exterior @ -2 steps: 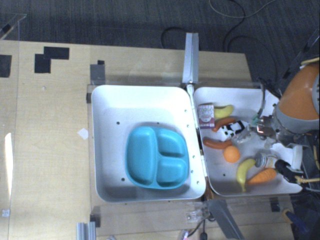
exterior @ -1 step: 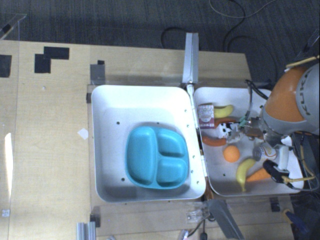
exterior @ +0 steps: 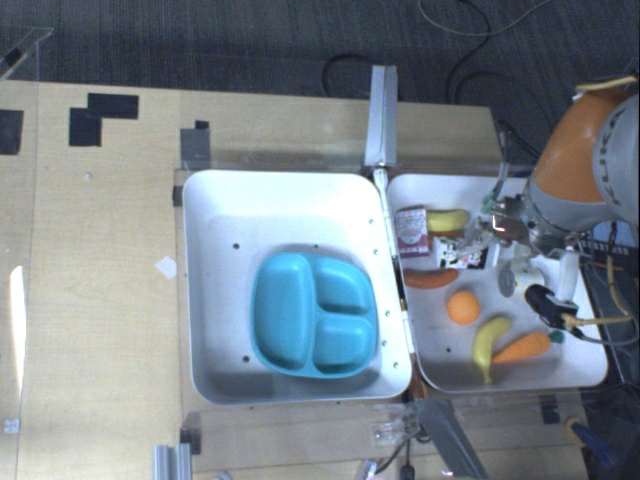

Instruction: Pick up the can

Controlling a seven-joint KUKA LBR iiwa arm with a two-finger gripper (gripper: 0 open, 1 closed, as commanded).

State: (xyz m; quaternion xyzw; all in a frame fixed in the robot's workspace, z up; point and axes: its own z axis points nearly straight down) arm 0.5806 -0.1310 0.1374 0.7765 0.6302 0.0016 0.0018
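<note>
My two-finger gripper (exterior: pixel 497 240) hung over the right white bin (exterior: pixel 590 368); couldn't tell its state. The small dark-labelled metal can (exterior: pixel 411 230) lay just off its left, unlifted, so the whole pick remained.

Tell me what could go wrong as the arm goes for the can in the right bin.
The can lies against the bin's left wall, so one finger may have no room on that side. A small yellow piece and a red sausage crowd it, so the pincer could knock or grab those instead.
</note>
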